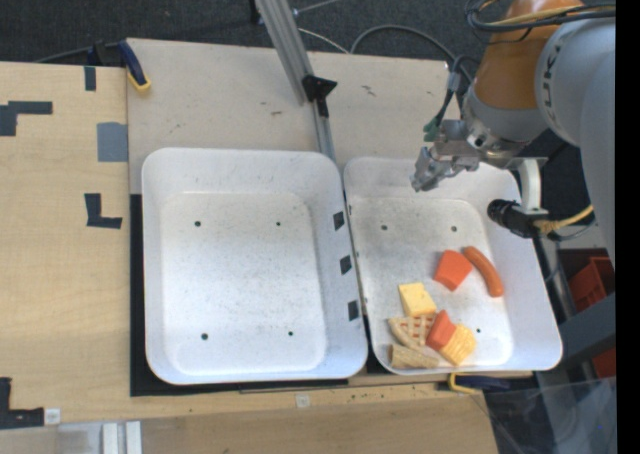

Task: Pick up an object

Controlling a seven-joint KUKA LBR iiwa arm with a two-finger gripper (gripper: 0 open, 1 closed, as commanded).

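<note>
- White right bin [520, 342] holds every piece – orange block [452, 269], sausage [484, 271], yellow cube [417, 299], waffle pieces [412, 330] – clustered toward 5 o'clock.
- Gripper [428, 174] hovers near the bin's 12 o'clock rim, well apart from them; nothing visibly held, opening not discernible.
- Judgement: pick not started – approach, grasp and lift remain.

Grey arm [560, 62] reaches leftward, tool [428, 174] pointing down.

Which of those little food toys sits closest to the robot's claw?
The orange block, just beside the orange sausage; the others lie farther from the gripper.
</note>
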